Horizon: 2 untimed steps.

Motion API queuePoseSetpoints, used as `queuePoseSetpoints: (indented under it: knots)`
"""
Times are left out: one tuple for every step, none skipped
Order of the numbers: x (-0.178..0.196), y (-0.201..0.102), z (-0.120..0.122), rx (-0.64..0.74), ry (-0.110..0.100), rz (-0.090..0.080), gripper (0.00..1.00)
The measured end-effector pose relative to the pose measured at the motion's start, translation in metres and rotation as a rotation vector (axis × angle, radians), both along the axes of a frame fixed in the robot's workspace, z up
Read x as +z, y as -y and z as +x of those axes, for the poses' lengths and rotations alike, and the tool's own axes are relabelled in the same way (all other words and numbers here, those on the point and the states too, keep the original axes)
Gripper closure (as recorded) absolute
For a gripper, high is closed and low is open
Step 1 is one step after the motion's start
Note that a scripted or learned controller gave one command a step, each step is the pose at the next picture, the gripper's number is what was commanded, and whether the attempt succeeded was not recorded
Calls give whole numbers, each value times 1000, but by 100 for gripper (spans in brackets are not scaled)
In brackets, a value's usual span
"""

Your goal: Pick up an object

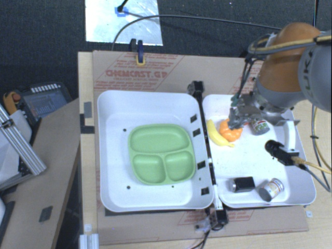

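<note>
Directly beneath my end effector (236,119): orange toy (231,132), banana (218,134) touching its left. Grip state: cannot tell. Descend centred on orange, avoid banana.

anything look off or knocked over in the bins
Nothing looks spilled or damaged. The silver can lies on its side in the right bin, near the black box. The green tray sits flat in the left bin.
</note>
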<state>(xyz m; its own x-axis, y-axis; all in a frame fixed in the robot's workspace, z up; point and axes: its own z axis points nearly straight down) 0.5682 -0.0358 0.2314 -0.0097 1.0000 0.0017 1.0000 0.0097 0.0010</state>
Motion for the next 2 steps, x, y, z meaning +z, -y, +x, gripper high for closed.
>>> queuePoseSetpoints:
  knots:
    - [-10,-50,2,0,0,0,100]
    - [2,-105,0,0,1,0,100]
